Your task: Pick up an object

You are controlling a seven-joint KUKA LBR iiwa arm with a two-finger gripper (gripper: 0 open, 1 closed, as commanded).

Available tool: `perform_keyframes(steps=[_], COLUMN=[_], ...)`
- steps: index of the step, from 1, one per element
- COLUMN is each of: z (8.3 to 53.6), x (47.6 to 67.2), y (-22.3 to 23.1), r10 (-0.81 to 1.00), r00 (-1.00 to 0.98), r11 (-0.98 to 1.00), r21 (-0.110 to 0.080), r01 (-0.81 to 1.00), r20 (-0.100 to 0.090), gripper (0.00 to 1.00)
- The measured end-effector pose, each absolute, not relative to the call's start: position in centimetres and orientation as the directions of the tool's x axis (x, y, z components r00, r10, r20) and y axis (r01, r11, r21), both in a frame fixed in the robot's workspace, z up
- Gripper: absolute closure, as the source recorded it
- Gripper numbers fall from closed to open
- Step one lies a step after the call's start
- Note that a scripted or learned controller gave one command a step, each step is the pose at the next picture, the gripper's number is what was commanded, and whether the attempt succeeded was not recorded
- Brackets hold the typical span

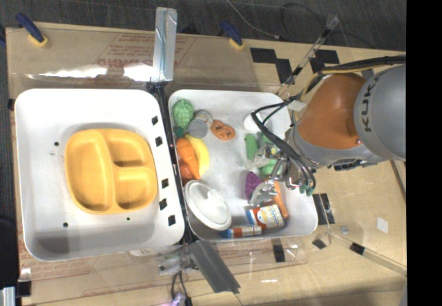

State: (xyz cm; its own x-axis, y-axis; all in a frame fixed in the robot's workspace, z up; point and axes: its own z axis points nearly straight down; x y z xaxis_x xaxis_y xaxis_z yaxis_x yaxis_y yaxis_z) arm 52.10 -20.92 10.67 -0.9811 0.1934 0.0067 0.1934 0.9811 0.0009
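I read the purple object [253, 182] in the right bin [228, 99] as the likeliest target, since the gripper [271, 187] hangs just beside it, over the crowded right-hand side of that bin. It looks small, rounded and lumpy, perhaps a toy grape bunch, though it is too small for me to be sure. It lies close among other things: a green piece [251, 144] above it and an orange-and-white packet [268, 215] below, so the approach comes from over the bin's right wall. Whether the gripper is spread or closed I cannot tell; cables and metal parts blur together there, and I see nothing clearly caught in it.

Farther left in the same bin sit a white lidded bowl [207, 205], a yellow banana [199, 153] against an orange vegetable [186, 157], a green leafy ball [182, 113] and a small orange cookie shape [222, 130]. The left bin [41, 111] holds a yellow divided tray [110, 168], well apart from the work.
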Motion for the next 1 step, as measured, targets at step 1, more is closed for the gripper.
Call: perform_keyframes(steps=[1], z=[15.11], x=[58.36], y=[-21.04], r10=[0.088], r00=[-0.996], r11=[0.996], r21=[-0.001], r01=[0.088], r20=[-0.005], gripper=[0.00])
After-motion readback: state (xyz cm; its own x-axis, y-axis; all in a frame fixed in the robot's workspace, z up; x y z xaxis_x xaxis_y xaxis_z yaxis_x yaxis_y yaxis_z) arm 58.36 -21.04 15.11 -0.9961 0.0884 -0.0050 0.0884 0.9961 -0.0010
